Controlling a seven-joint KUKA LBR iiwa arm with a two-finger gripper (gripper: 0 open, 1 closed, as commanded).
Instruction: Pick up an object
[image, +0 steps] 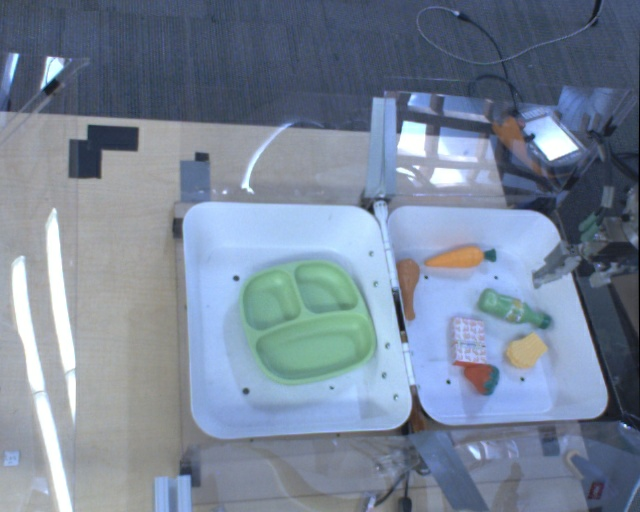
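Camera view has the claw (556, 266) at the right bin's (440, 400) right edge, can't tell its state, probably lining up for the green bottle (512, 309).

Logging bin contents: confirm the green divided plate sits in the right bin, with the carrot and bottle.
Wrong bin. The camera view shows the green plate in the left bin; the carrot and bottle lie in the right bin.

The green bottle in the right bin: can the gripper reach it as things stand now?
Probably yes. The gripper sits at the right bin's right rim, and the green bottle lies just below and left of it. Nothing lies between them or on the bottle.
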